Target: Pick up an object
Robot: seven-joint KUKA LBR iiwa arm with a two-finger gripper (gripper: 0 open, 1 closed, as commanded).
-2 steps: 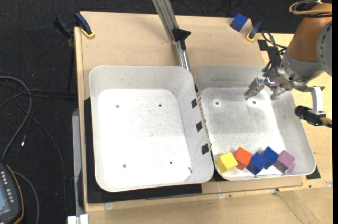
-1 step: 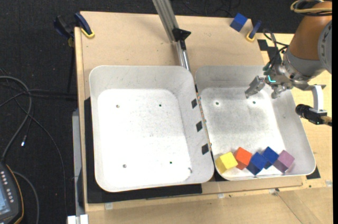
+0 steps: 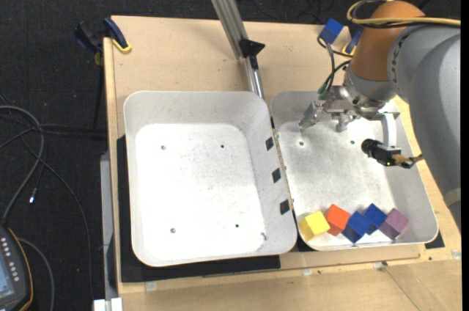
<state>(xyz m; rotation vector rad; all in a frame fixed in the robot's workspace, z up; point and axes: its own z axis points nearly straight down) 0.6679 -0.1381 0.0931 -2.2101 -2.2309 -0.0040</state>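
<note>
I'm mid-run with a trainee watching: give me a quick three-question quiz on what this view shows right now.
1. True or false: the coloured blocks lie in the left bin.
2. Multiple choice: where in the right bin do the blocks sit? A. far edge B. middle C. near edge
3. Fill in: going from left to right, the row runs yellow block, orange block, two blue blocks, then a ____ block.

Key
1. False; they lie in the right bin.
2. C; the gripper is over the far part of that bin, apart from them.
3. Purple.
</note>
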